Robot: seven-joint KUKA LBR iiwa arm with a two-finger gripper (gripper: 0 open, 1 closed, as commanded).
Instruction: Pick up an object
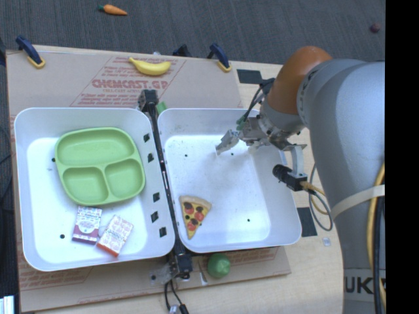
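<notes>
Two shallow white bins are set side by side on a cardboard-covered bench. The grey arm (pixel 340 142), with its orange band (pixel 294 77), is seen reaching in from the right over the right bin (pixel 262 234). The gripper (pixel 226 142) is held above the upper middle of that bin, its tips pointed toward the left. Whether it is parted or closed cannot be told from this view, and nothing is seen between its tips.

A pizza slice (pixel 194 214) is found on the floor of the right bin, near its lower left corner and close to the divider between the bins. It lies well apart from the gripper, below it and slightly to its left, and is not touched by it.

In the left bin (pixel 29 241) a green divided plate (pixel 98 162) is laid, with two small packets (pixel 87 224) (pixel 116 234) side by side below it.

Outside the bins, a banana (pixel 150 65) is placed on the cardboard above them, a green ball (pixel 218 265) rests just below the right bin's front edge, and a carrot (pixel 114 9) lies on the dark floor beyond the bench.
</notes>
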